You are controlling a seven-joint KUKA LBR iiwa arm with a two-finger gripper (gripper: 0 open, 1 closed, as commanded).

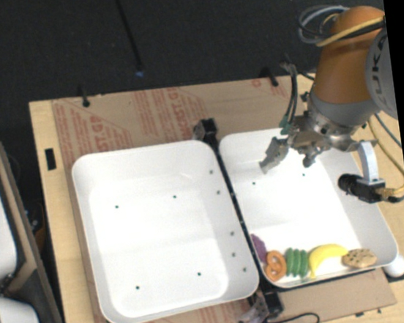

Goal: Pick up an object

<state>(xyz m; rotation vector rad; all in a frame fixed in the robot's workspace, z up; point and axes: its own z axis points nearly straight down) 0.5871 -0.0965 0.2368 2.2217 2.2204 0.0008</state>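
1. Nearest the camera, along the near wall of the right bin (340,198), five small things lie in a row; from left to right, a purple piece (258,245) against the bin's left wall, an orange pretzel (274,264), a green ridged piece (298,261), a yellow banana (326,255) and a brown cookie (359,257); each touches or sits just beside the next.
2. The left bin (159,229) lies beside the right one, their inner walls meeting; both rest on a brown board (130,118).
3. Farther back, the gripper (289,151) hangs over the far part of the right bin, well apart from the row; its fingers are spread, with nothing between them.
4. Behind it, the arm's orange band (342,46) rises at the right.
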